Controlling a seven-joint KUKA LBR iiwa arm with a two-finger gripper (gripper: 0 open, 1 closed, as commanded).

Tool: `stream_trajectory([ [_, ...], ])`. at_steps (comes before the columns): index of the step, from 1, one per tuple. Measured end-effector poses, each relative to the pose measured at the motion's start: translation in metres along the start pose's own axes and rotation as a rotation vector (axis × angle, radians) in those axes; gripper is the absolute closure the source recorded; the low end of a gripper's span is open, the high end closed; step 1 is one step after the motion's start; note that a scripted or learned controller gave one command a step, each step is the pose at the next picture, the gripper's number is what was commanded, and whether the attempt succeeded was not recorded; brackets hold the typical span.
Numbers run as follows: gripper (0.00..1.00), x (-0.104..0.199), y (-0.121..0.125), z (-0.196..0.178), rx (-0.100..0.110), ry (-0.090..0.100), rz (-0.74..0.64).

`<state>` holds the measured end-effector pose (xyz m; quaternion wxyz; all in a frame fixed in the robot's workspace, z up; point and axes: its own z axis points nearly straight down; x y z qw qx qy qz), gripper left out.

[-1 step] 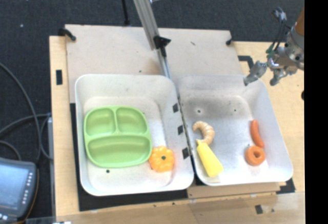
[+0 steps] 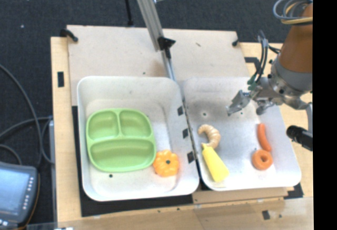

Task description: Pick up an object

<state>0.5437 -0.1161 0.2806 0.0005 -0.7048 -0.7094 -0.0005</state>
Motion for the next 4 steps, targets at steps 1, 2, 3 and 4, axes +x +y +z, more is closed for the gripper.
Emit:
stream_trajectory([
  [1,0.00,0.107,-0.015,0.070,0.003,0.001,-0.001],
  [2,1.00,0.102,-0.012,0.056,-0.004,-0.001,0.010],
  [3,1.00,0.181,-0.024,0.043,-0.003,0.002,-0.004],
  [4,1.00,0.174,-0.003,-0.078,-0.009,-0.001,0.002],
])
